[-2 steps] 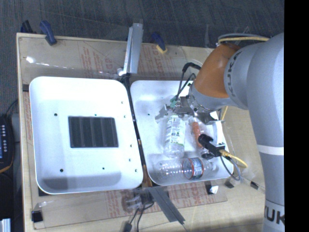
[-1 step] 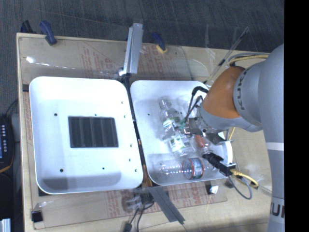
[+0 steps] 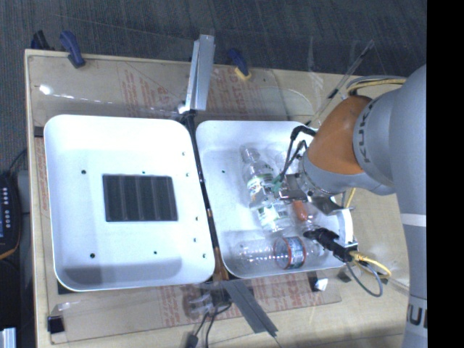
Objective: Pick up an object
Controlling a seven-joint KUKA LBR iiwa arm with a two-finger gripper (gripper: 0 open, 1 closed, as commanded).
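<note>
gripper [image 3: 290, 194]: low in right bin, under the orange wrist band; whether it is spread or closed, cannot tell; grasp not visible
bottles [image 3: 261, 187]: clear plastic, crinkled, green-white labels, lying just beside gripper, mid right bin
can [image 3: 292, 252]: round, red-silver end, by a clear bottle at bin's near wall
right bin [image 3: 217, 151]: shallow, white, rounded corners
left bin [image 3: 72, 143]: white, dark ribbed rectangle at centre
</note>
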